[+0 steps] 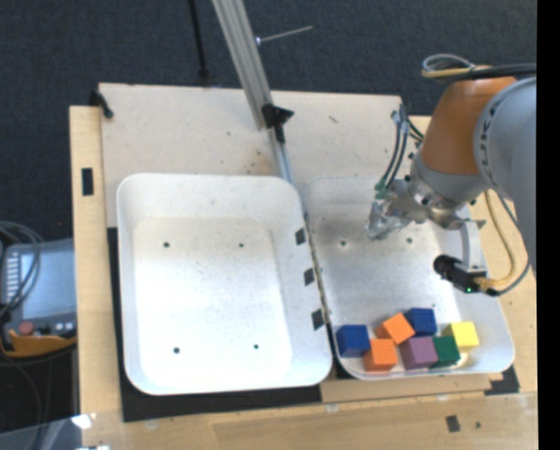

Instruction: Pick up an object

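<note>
Hangs over the upper part of the right bin: pincer, nothing visible between its tips; apart or together, cannot tell. Clustered at that bin's near edge, well apart from the pincer: blue block, two orange blocks, a second blue block, purple block, green block, yellow block. Alongside on the tabletop, the left bin.

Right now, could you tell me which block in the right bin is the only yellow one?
The yellow block, at the cluster's far right end, beside the green block.
</note>
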### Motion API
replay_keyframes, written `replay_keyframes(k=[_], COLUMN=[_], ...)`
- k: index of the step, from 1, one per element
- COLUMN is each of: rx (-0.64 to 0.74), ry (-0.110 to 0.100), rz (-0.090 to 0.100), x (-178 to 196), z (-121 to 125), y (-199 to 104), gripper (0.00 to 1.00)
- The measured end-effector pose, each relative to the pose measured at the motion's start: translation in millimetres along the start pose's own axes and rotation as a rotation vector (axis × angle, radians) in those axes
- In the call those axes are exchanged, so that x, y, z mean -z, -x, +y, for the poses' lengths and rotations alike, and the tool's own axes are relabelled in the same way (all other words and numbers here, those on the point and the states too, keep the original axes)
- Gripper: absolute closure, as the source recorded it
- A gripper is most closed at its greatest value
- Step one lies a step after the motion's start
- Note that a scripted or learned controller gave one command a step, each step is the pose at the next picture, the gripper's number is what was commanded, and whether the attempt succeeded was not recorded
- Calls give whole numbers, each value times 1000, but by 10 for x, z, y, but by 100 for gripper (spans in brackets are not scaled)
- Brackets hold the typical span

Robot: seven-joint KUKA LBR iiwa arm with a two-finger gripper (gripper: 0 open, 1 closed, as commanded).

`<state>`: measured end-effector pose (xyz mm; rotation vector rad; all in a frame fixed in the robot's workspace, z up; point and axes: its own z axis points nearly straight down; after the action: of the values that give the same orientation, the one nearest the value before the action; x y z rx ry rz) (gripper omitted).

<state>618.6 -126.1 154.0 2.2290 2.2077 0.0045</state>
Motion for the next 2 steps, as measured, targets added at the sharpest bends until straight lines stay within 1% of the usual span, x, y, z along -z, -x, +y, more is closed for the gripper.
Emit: replay_keyframes(k=[1,2], rx=[1,12], ry=[2,4], rz=[0,-1], x=[590,1237], z=[-73,-86], y=[3,14], gripper=[100,100])
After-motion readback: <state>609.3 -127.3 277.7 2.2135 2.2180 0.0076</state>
